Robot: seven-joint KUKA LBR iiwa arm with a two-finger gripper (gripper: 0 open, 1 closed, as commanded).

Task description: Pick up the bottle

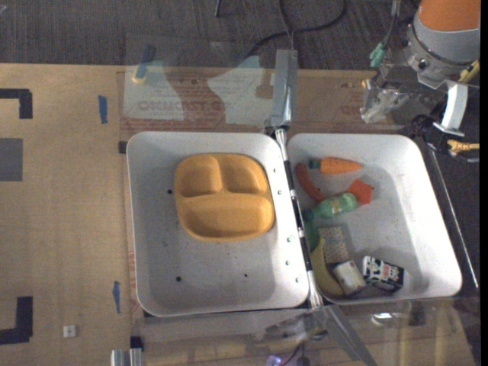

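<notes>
At the upper right of the frame the gripper (379,104) hangs over the table (61,204), just beyond the right bin (427,204); I cannot tell its state. The green bottle (335,205) lies at that bin's left side, beside a carrot (339,165).

fixed overhead camera, slanted down, both bins (152,280) in frame

The small green plastic bottle (335,205) looks smooth and shiny; the orange plastic tray (223,197) looks dull beside the white plastic bins (152,204).
</notes>
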